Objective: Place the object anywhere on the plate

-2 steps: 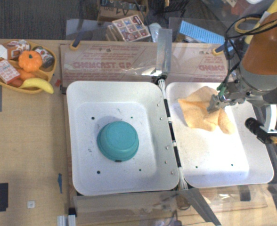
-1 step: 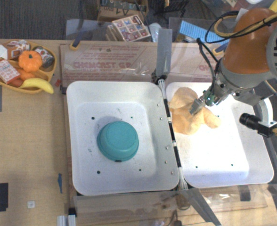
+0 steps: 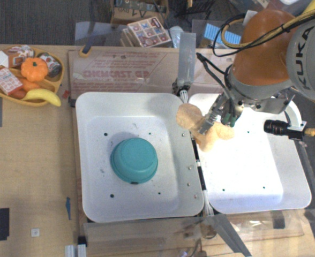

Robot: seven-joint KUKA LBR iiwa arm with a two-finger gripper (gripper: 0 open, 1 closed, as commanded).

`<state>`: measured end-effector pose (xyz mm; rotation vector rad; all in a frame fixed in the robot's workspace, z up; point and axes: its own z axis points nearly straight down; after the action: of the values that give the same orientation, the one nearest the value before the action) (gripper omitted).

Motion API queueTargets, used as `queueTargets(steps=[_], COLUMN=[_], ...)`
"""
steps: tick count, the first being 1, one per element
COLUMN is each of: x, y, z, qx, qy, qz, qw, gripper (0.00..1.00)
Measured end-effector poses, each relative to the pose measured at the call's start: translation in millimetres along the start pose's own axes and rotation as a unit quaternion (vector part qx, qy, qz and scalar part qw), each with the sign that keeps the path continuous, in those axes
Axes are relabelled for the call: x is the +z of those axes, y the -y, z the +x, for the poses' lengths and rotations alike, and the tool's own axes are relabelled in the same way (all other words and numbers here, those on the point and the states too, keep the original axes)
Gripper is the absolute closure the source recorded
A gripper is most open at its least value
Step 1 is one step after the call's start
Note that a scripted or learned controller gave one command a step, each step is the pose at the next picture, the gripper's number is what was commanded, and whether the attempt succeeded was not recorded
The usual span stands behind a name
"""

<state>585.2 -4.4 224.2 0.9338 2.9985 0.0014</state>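
Observation:
A teal round plate lies in the left bin, left of its middle. A tan, lumpy, bread-like object hangs over the divider between the two bins, with part of it reaching into the right bin. My gripper comes down from the right and is shut on the tan object, whose middle is hidden behind the fingers. The object is to the upper right of the plate and well apart from it.
The right bin holds nothing but the object's overhanging end. A yellow dish of toy fruit stands on the bench at the far left. A cardboard sheet lies behind the left bin. The arm's orange band and cables overhang the right bin's back.

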Motion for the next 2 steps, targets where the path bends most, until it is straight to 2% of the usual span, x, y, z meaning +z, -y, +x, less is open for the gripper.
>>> queueTargets(steps=[1, 2], x=[-6, -13], y=[-57, -104], z=[18, 32], qx=[-0.198, -0.296], qy=[0.003, 0.003], qz=[-0.002, -0.002], qw=[0.9802, 0.9552], gripper=[1.0, 1.0])
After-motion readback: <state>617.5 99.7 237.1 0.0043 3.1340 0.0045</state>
